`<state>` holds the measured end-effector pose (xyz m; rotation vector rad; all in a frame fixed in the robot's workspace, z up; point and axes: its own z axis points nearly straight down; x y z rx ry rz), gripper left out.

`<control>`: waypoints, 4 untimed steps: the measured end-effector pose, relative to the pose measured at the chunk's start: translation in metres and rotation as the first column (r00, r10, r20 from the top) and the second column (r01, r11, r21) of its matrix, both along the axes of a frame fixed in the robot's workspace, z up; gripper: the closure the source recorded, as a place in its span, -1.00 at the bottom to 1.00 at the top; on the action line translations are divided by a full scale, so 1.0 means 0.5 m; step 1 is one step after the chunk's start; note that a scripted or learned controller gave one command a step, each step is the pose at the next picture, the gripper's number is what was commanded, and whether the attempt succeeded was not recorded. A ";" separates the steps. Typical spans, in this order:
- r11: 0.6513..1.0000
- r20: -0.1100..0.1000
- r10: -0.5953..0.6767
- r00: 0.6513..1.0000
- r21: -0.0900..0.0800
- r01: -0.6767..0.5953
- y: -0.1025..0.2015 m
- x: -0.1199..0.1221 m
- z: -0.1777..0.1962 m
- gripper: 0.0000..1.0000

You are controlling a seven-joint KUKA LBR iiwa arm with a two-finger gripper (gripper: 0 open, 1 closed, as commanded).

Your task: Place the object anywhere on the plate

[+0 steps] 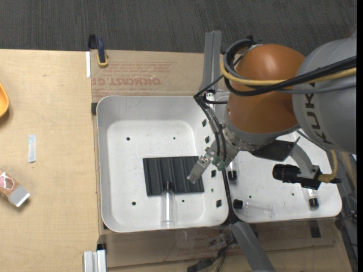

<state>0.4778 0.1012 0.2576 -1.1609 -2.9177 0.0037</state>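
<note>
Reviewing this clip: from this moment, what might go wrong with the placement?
The gripper sits over the dark ribbed plate near its right edge, so a release here might land off it. The clear tube lies half off the plate's front edge and looks likely to roll.

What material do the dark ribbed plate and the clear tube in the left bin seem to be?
The dark ribbed plate looks like matte black plastic or rubber: no glare, moulded ridges. The clear tube seems to be glass or clear plastic: the white left bin shows through it.
</note>
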 end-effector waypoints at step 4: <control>0.990 0.000 0.143 0.990 0.001 -0.143 0.002 0.000 0.002 1.00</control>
